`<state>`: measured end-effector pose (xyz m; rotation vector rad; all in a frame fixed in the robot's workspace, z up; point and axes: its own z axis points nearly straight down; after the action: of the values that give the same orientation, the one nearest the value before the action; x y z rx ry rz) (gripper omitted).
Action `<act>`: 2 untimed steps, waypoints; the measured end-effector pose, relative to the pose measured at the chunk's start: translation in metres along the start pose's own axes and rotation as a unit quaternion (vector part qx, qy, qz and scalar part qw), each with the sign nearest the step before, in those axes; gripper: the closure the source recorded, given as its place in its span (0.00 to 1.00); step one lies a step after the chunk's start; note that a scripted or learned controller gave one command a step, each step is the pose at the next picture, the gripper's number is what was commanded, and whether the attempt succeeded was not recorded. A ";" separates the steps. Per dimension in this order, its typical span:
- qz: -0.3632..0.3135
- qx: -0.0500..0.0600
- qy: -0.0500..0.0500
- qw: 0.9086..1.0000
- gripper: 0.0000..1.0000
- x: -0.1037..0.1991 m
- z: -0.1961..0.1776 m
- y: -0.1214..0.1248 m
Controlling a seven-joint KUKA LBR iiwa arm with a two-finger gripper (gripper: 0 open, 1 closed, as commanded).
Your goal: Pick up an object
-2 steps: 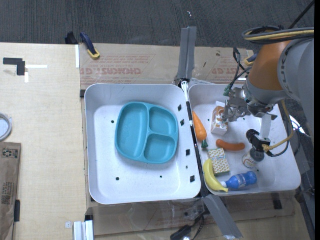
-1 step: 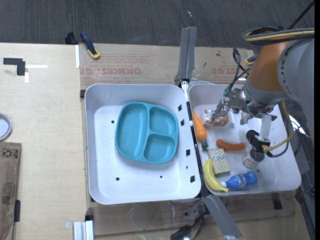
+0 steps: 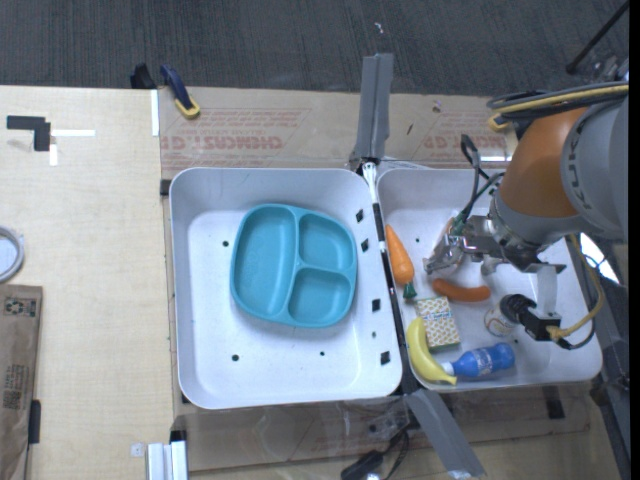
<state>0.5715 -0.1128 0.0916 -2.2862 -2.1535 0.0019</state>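
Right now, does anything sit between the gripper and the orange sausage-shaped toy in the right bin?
Nothing visible does. The gripper hangs just above the orange sausage-shaped toy, with bare bin floor between them. The carrot lies off to the side.

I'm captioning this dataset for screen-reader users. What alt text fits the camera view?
A grey and orange robot arm's hand hangs low in the right white bin, above a carrot, a sausage, a banana, a patterned sponge and a blue bottle. The left white bin holds a blue divided plate.
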 end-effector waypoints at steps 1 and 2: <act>-0.044 0.000 0.000 0.999 0.00 0.000 0.000 -0.047; -0.041 0.001 0.000 0.999 1.00 -0.001 -0.008 -0.047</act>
<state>0.5250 -0.1111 0.0999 -2.1943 -2.2452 0.0030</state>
